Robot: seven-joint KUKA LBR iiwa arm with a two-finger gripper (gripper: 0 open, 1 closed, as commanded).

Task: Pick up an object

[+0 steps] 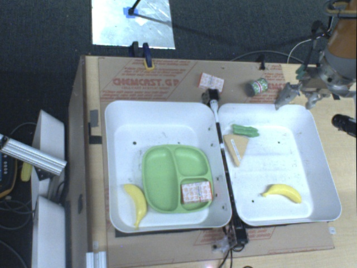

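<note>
The arm (pixel 340 43) is running off frame at 2 o'clock; its gripper (pixel 298 94) is hanging spread, holding nothing. The banana (pixel 283 192) is lying along 9-to-3.

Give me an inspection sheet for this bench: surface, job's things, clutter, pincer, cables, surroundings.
Surface: brown board bearing left bin and right bin, side by side.
Job's things: left bin holds a green divided plate with a patterned packet in one compartment, and a banana beside the plate. Right bin holds a second banana, a green pod-like item and a tan wedge.
Clutter: small packet and a can on the board behind the bins.
Pincer: pincer over the right bin's far corner, holding nothing.
Cables: thin cable behind the board; wires at the front.
Surroundings: dark carpet, shiny sheet.
</note>
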